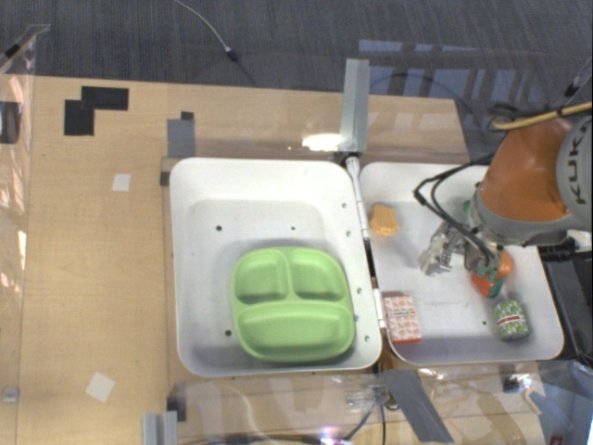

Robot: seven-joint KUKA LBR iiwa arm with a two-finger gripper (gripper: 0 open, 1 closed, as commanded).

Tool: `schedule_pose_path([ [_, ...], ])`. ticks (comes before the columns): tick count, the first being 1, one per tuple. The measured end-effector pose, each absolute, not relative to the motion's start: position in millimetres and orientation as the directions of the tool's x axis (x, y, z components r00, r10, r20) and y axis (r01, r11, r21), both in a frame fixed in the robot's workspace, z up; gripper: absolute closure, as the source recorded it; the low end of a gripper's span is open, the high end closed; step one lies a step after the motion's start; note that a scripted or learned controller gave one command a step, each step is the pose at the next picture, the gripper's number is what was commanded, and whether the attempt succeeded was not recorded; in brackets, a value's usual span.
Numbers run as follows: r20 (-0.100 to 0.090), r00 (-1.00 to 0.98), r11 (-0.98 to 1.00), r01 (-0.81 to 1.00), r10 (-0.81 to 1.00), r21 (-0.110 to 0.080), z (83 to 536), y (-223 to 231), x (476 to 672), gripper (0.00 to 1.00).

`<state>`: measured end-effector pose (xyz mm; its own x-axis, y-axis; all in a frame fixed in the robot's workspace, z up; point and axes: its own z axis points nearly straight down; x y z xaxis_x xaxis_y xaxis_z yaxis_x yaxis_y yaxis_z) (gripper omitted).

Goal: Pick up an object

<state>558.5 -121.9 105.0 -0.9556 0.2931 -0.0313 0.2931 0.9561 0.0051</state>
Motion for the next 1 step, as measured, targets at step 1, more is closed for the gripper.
schedule_pose_path([
  [1,-0.009,-0.870,0.870,0.492,0.492,0.008,187.9,-20.3,582.3,1.00],
])
